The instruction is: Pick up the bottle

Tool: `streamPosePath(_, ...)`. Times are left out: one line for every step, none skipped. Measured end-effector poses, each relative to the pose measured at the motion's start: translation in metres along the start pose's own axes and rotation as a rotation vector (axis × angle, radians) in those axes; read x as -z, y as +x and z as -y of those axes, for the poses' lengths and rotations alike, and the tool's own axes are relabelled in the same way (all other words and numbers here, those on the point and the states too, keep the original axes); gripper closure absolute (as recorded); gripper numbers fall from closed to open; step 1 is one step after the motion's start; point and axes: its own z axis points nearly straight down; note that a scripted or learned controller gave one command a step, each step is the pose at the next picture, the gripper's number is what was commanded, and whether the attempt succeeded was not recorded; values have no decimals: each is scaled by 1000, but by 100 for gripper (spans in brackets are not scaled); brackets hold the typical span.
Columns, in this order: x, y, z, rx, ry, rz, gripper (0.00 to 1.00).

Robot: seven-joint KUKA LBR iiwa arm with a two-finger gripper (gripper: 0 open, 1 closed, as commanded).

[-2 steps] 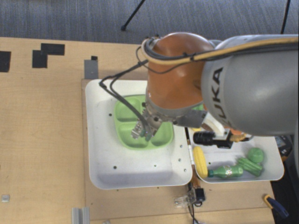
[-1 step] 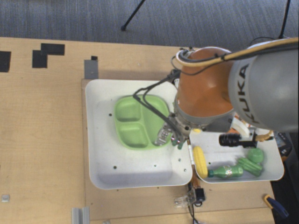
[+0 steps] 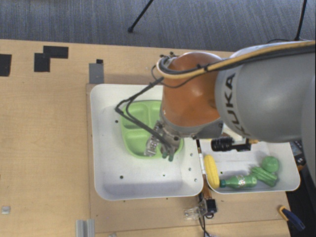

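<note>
Gripper (image 3: 160,147) frame centre over green tray (image 3: 136,127), opening unclear; bottle (image 3: 239,182) lower right; risk: grabbing tray, wrong bin

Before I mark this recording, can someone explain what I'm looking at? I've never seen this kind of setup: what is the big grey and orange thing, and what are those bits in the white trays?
There is one picture, taken by a fixed camera above the bench, looking down at a slant. The big grey and orange robot arm reaches in from the right side of the picture. At its tip is a two-finger gripper, hanging over a light green divided plastic tray that lies in the left shallow white bin. I cannot tell whether anything is between its fingers. The right shallow white bin holds the small green plastic bottle, lying on its side, with a yellow corn cob toy beside it and a green chunky toy piece at its other end. So the bottle has not been picked up.
</note>
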Motion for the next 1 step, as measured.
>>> streamPosePath(97,-1,1,-302,0,1,100)
